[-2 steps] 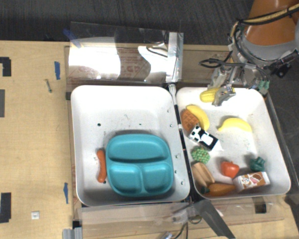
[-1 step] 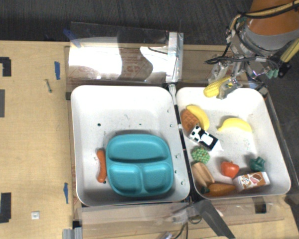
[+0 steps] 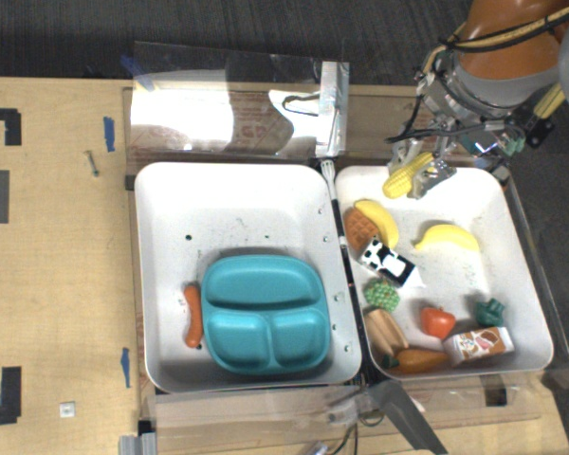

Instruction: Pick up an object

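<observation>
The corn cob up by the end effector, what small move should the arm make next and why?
Probably a short lift straight up. The corn cob appears pinched in the end effector above the far edge of the right bin, seemingly raised above the banana and the other toy food. Rising a little further would likely confirm the grip holds.

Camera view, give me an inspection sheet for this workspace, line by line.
Surface: wooden bench bearing a left bin and a right bin.
Job's things: corn between the fingers, raised over the right bin's far edge.
Clutter: teal tray and a carrot in the left bin; two bananas, broccoli, tomato, carton in the right bin.
Grippers: gripper shut on the corn.
Cables: yellow and black cables at the wrist.
Surroundings: dark floor.
</observation>
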`<state>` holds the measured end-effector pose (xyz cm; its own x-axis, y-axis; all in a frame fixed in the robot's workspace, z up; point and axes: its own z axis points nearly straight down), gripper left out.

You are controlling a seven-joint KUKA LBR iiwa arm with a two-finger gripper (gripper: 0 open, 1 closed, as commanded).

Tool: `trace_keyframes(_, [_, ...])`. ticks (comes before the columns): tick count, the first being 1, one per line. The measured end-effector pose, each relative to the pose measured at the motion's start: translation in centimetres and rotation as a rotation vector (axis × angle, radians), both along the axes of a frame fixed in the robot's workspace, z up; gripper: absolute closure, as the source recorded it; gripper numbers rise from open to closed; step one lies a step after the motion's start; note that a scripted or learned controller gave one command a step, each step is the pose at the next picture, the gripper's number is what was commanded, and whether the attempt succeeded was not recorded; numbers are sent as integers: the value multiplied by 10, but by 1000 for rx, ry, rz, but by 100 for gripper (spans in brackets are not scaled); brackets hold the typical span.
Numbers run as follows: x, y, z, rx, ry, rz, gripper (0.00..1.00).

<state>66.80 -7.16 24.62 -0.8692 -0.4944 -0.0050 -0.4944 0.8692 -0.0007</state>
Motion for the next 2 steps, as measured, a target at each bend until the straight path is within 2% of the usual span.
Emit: trace_keyframes(2, [1, 8, 14, -2, -7, 344, 100])
